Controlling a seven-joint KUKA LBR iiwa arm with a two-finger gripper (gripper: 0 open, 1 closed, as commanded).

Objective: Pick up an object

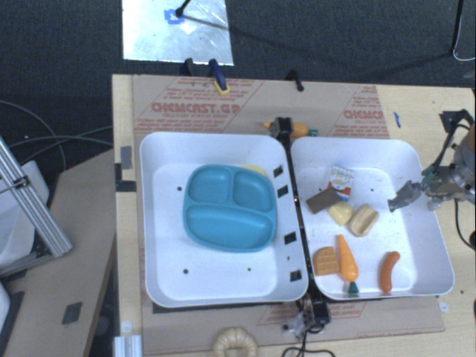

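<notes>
Near edge: beige ring (236,341) on tabletop (416,99) | right bin (439,262): carrot (346,259), sausage (387,271), bread roll (363,219), all lying loose | pincer (405,196) low over bin's right side, holding nothing, spread unclear | progress: nothing lifted, grasp and lift remaining

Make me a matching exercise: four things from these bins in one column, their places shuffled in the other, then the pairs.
Things:
1. blue plate
2. carrot
3. sausage
4. pincer

Places:
A. front right corner of the right bin
B. over the right bin's right side
C. middle of the left bin
D. front of the right bin, beside a waffle

Pairs: 1-C, 2-D, 3-A, 4-B
</notes>
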